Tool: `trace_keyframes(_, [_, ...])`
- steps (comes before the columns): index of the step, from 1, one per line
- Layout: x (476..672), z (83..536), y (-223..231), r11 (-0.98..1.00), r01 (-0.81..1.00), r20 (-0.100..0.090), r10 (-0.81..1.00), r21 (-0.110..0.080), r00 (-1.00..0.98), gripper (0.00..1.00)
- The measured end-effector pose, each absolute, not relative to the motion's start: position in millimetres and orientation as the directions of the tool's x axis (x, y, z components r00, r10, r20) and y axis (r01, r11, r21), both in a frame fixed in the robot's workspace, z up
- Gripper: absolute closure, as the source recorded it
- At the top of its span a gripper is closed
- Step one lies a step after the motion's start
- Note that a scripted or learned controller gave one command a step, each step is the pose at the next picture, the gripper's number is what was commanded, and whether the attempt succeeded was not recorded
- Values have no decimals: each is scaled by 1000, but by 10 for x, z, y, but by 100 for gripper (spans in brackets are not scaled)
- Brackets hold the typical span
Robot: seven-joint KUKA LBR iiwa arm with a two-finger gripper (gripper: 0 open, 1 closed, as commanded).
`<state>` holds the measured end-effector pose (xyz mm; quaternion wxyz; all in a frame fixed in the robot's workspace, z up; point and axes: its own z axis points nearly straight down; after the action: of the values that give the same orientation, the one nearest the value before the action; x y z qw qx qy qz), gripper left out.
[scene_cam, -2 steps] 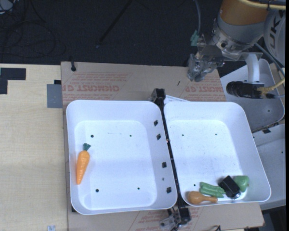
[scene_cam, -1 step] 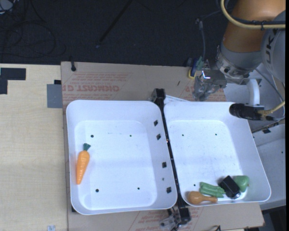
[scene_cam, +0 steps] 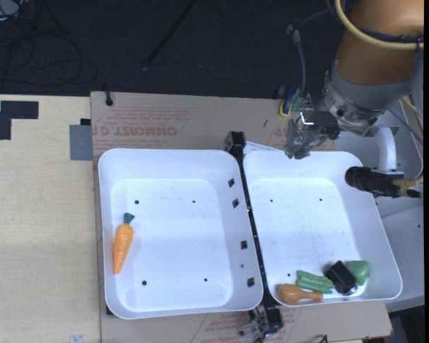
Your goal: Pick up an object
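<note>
Gripper hovers over the right bin's far rim, carrying nothing, finger state unclear; approach phase; next, descend toward the near-corner toy cluster.

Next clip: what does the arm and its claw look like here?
The arm is thick and round, with a wide orange band above a grey wrist section. A yellowish cable loops around the orange part. The claw is small, dark grey metal, with thin wires around its mount.

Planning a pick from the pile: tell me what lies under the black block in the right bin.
The black block lies across a green pea pod and a green vegetable. Their covered parts, and the bin floor beneath, are hidden.
</note>
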<state>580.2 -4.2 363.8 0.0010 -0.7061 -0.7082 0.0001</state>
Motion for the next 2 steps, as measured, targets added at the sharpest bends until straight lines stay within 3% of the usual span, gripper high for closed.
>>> trace_keyframes(1, [6062, 2784, -322, -3, 1000, -1, 1000, -10, 3, 100])
trace_keyframes(2, [6401, 4197, 909, 14, 1000, 5, 1000, 15, -14, 100])
